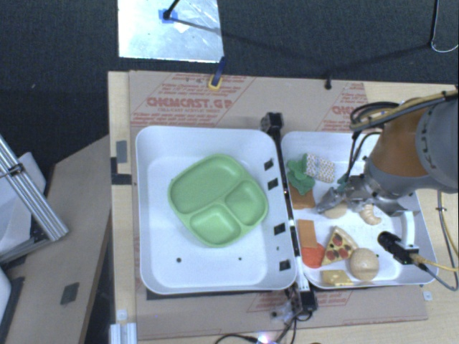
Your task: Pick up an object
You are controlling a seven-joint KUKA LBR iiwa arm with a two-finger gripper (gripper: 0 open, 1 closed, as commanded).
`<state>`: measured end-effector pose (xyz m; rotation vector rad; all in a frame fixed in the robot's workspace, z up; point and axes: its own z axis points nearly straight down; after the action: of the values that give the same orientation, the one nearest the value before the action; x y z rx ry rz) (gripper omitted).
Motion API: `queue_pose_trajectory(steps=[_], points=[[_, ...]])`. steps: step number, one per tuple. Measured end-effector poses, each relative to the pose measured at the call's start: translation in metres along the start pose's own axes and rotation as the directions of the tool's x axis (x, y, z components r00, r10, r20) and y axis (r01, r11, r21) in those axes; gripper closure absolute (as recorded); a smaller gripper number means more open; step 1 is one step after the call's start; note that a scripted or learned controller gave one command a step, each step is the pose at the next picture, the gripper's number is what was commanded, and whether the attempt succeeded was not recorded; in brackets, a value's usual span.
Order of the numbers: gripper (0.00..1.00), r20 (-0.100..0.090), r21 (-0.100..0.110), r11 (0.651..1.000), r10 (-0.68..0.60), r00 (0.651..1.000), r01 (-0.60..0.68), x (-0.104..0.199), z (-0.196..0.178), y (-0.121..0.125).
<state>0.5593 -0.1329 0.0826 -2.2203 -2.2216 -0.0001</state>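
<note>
The right bin [323, 143] holds several toy foods. Among them are a green leafy piece [300, 176], a white speckled block [320, 168], an orange slab [307, 231], a red piece [313, 255], a pizza slice [338, 246], a pale round bun [363, 263] and a yellow piece [333, 278]. My gripper [332, 202] is low in the middle of this bin, right over a small beige item [337, 212]. A curled beige piece [371, 214] lies just right of it. Nothing is visibly held.
The left bin [154, 264] bears a green divided plate [215, 199]. A black divider with clips [281, 192] runs between the bins. My arm comes in over the right bin's right side. A foil sheet [172, 20] lies on the floor beyond the bench.
</note>
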Motion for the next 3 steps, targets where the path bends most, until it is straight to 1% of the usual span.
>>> queue_pose_trajectory(steps=[1, 2, 3], points=[[1.00, 0.001, -0.003, 1.000, 0.000, 1.000, 0.000, 0.000, -0.012, 0.001], [1.00, 0.002, -0.007, 1.000, 0.002, 1.000, -0.002, -0.007, -0.072, -0.004], [1.00, 0.003, -0.007, 1.000, -0.003, 1.000, 0.003, -0.014, -0.121, 0.004]])
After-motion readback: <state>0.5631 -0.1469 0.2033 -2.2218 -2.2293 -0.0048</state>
